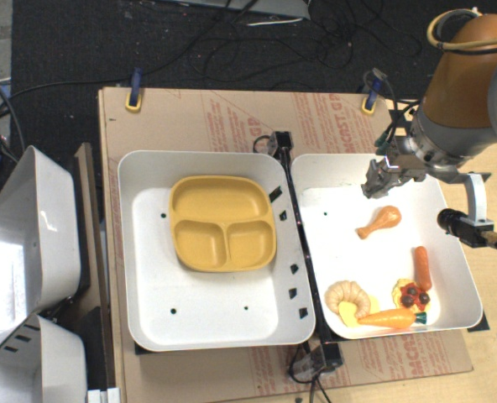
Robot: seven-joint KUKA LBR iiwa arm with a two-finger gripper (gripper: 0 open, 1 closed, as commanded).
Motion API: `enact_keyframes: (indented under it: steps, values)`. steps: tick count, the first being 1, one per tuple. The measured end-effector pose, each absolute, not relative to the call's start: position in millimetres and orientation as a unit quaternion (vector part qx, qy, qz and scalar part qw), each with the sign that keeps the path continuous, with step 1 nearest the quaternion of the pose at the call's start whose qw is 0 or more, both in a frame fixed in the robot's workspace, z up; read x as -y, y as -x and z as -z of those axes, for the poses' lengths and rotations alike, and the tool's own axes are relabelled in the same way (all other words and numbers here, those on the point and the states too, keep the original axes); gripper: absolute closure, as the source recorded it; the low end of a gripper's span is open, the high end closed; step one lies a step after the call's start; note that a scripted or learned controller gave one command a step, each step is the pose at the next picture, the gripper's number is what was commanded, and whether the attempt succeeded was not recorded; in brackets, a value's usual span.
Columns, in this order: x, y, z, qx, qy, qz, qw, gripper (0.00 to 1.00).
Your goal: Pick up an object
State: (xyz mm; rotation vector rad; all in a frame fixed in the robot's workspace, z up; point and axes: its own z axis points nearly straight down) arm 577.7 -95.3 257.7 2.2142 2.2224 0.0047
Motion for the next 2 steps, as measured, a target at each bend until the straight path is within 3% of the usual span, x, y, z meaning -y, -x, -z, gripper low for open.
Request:
enact_keyframes:
  steps: [2]
  values:
    - [-14, -622.3, -257, -0.710, -0.704, -0.0014, 0.001, 1.00]
